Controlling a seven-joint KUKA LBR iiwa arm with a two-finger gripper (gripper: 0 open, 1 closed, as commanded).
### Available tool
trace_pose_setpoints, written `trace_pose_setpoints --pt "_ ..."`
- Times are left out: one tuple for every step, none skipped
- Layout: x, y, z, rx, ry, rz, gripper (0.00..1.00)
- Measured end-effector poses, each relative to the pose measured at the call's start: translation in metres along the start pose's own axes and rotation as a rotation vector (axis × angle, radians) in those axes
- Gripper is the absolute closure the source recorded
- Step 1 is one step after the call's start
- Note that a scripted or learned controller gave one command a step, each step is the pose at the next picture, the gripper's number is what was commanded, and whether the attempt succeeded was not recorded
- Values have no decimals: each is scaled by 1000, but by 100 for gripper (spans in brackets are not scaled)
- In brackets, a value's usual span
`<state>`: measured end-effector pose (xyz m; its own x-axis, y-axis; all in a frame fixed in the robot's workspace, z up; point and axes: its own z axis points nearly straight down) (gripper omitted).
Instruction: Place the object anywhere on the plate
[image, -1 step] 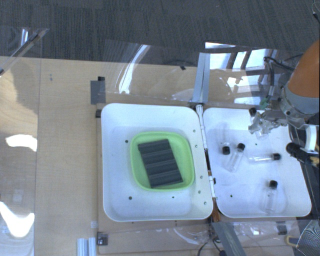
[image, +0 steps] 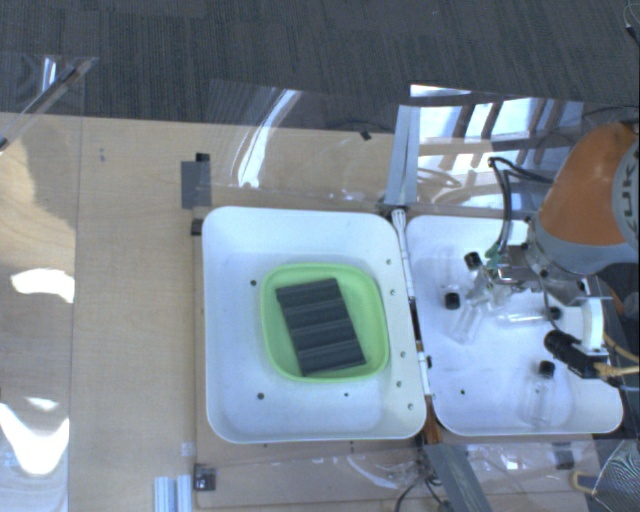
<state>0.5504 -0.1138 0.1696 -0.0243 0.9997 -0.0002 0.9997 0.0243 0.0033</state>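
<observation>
A dark grey ridged block (image: 319, 326) lies flat on the green plate (image: 274, 340) in the middle of the left bin (image: 230, 400), and nothing touches it. My gripper (image: 461, 280) hangs over the right bin (image: 470, 400), near its upper left part and well to the right of the plate. Its clear fingers (image: 466, 318) stand apart, open, with nothing between them. The grey arm with its orange band (image: 590, 195) comes in from the right edge.
A raised divider (image: 410, 310) runs between the two bins. A metal post (image: 402, 160) stands behind their junction. Cables and a black fitting (image: 572, 352) hang by the wrist over the right bin's right side.
</observation>
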Motion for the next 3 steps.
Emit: trace_pose_setpoints --pt "67 10 -29 -5 -1 -269 100" --pt "121 11 -15 -2 1 -306 100" --pt "120 11 -16 -2 1 -305 0"
